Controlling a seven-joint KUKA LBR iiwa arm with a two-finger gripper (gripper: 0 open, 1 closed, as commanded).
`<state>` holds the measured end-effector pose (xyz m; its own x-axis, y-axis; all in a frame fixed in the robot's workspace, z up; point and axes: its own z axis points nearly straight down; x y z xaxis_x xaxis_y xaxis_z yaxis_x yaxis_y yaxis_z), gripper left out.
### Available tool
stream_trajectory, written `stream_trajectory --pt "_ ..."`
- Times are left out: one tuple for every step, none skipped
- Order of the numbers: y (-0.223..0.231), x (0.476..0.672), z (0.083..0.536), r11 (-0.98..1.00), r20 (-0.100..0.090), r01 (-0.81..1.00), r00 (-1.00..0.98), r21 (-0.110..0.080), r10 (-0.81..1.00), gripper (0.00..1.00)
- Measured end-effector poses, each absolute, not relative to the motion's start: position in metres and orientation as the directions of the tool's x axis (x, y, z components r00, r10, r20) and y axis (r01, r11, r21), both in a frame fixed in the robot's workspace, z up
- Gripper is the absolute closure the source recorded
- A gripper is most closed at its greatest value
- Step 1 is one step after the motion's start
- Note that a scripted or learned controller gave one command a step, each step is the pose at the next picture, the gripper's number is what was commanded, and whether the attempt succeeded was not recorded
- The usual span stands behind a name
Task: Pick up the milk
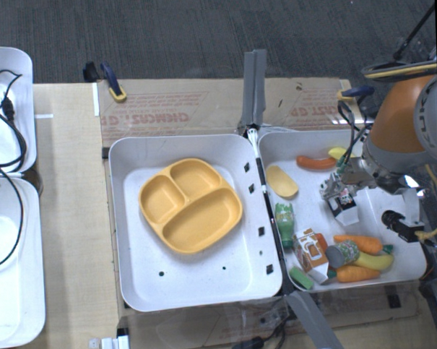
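Milk carton [309,250], small, white and orange, lies at the near side of the right bin [408,211], close to the divider between the two bins. It is crowded. A green piece [301,278] lies just in front of it, a grey object [342,254] touches or nearly touches its right side, and beyond that sit a banana [375,261] and two carrots [359,243] [357,274]. A green bottle [284,222] lies just behind the carton along the divider.

Further back, the gripper [341,198] hangs over the middle of the right bin, behind and to the right of the carton and clearly apart from it. Whether it is spread or closed cannot be told from this angle, and nothing is visibly held in it.

To do this step well, the gripper likely needs to travel toward the near left corner, centre over the carton, and turn so that it closes across the carton's narrow sides, not toward the grey object or the bottle. A straight descent should help avoid nudging the neighbours.

At the far side lie a pale yellow piece [282,180] and a red sausage [316,161]. The left bin [136,275] holds a yellow divided plate [190,205].
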<state>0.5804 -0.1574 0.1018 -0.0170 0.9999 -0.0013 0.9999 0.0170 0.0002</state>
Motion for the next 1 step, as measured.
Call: stream_trajectory --pt "-0.075 0.5642 0.2015 -0.071 -0.001 0.997 0.071 -0.001 0.997 1.0"
